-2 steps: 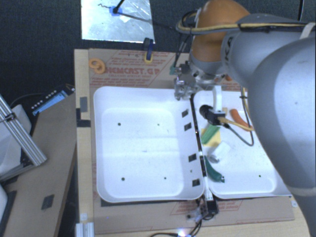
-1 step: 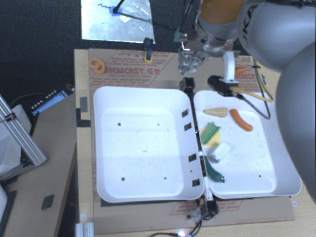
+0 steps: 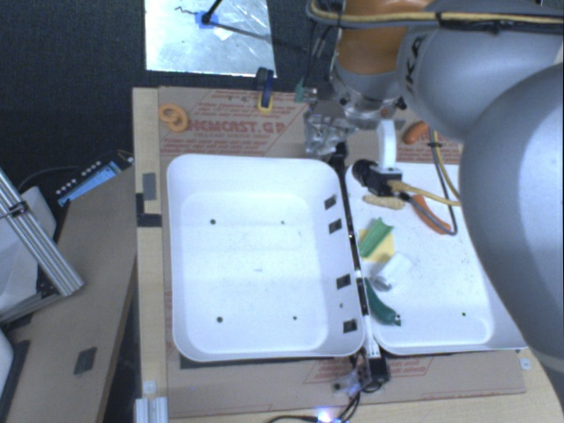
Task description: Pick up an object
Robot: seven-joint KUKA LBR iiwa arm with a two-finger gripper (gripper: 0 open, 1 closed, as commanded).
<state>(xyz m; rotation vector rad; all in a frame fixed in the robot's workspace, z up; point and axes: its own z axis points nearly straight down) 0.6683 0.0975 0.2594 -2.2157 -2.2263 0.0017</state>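
Green strip (image 3: 374, 233), resting against a yellow sponge (image 3: 382, 248) in the arm-side bin (image 3: 458, 298), lies nearer the camera than the claw (image 3: 328, 141) and slightly armward, its long axis slanting. The claw hangs above the bins' shared wall; whether it is open or closed cannot be told.

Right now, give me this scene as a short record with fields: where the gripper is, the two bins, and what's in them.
gripper: at the far end of the bins, over the divide between them
left bin: bare white floor
right bin: holds the loose things
along the divide: green piece, yellow piece, white piece, dark green piece
far part of right bin: orange-handled tool
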